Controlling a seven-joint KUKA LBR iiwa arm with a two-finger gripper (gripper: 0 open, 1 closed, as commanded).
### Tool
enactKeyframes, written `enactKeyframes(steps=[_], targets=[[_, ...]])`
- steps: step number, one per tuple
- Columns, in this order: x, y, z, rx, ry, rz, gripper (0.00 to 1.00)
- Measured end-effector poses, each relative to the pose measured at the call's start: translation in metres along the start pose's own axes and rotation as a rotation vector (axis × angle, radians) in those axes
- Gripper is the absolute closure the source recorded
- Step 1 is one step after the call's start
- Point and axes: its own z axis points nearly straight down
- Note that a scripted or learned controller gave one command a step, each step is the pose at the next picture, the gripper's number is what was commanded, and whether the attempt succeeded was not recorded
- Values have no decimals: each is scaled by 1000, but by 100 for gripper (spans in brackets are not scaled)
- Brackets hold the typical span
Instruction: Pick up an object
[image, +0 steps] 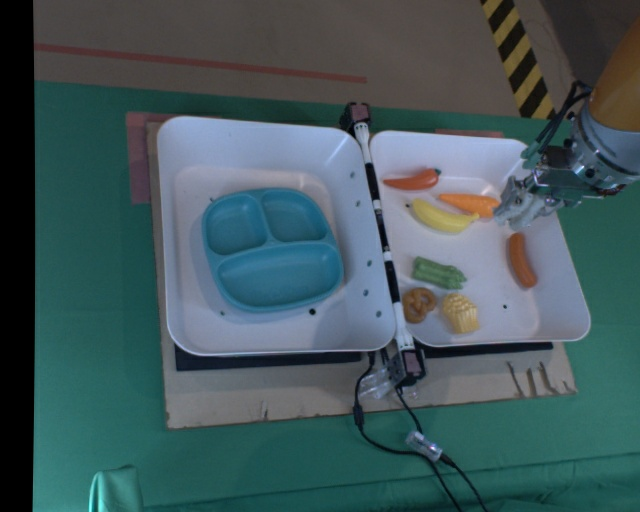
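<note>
The end effector (517, 203) hovers over the right bin (560, 300), just right of the carrot (470, 203), whose long axis runs left-right. I cannot tell its state. The sausage (521, 260) lies just nearer.

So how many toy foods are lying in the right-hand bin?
7: chili pepper at the far end, carrot and banana below it, sausage right, okra middle, pretzel and corn nearest. The gripper may hide more.
</note>
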Motion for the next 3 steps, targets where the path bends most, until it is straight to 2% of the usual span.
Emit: enactKeyframes(steps=[1, 2, 3], targets=[[-30, 51, 5, -1, -2, 2, 100], [-48, 129, 29, -1, -3, 1, 100], [-67, 191, 27, 0, -3, 0, 100]])
